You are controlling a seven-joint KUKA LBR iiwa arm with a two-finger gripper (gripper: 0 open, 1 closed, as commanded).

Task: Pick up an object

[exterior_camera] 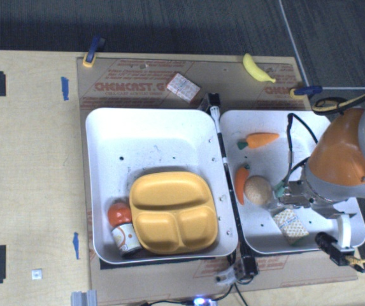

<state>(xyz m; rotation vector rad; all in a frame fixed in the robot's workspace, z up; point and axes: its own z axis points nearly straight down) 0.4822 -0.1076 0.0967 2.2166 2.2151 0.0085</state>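
Grey arm (344,155) overhung the right bin (262,244), its gripper (288,195), grip state indiscernible, just right of the round potato (257,189) and above the patterned packet (290,223).

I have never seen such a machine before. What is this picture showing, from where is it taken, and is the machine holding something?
One camera, fixed above a bench, looks down at a slant. The grey and orange shape at the right is a robot arm; its gripper hangs over the right white bin. Its job is to pick up an object.

In that bin lie two toy carrots, one near the far wall and one by the left wall, a round beige ball-like thing and a small patterned packet. The left bin has a yellow divided tray, a red-topped toy and a small can.

Behind the bins, on cardboard, lie a toy banana and a small box.

The gripper is close to the ball, but I cannot tell whether it holds anything.
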